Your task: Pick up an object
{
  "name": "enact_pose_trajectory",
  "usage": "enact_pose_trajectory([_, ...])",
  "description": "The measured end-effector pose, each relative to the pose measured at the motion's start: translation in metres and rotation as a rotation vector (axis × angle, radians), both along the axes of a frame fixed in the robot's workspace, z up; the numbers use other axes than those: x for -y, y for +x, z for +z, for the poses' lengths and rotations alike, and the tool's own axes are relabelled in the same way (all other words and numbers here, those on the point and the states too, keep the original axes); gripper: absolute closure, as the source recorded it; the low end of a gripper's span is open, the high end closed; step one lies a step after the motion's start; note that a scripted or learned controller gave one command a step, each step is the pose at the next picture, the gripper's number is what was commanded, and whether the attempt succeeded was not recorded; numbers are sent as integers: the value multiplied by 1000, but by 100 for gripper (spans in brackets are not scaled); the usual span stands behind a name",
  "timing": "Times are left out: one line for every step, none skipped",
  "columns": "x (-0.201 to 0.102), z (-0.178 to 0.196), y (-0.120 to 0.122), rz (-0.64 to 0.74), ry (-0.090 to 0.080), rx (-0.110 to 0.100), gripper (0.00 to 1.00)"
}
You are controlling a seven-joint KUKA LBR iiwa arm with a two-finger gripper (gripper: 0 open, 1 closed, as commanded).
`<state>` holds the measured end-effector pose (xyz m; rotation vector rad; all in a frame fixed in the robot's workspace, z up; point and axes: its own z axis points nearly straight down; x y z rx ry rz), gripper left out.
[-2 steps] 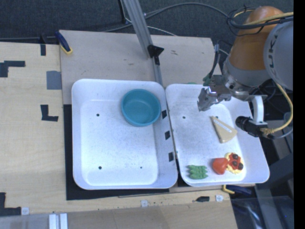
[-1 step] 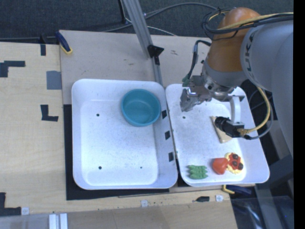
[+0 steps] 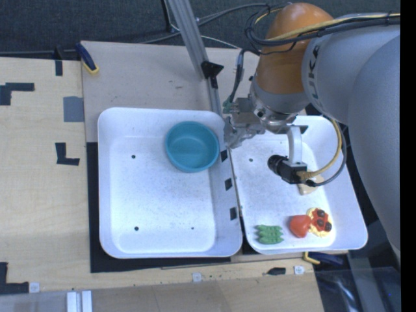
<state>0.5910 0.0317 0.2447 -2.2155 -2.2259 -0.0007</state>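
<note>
One blue bowl point(image 3: 191, 146) in left bin point(image 3: 117, 194); gripper point(image 3: 235, 137) beside rim.
Likely light, stiff, slick; pinch rim wall. Claw opening: cannot tell.

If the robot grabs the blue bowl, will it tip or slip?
The blue bowl sits upright in the left bin, so a push would probably slide it, not roll it. It looks like smooth, stiff plastic, so likely light and slippery. Pinching one side of its rim may tilt it.
</note>
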Motion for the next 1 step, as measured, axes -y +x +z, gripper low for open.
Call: enact_pose_trajectory([-58, -12, 12, 0, 0, -1, 100])
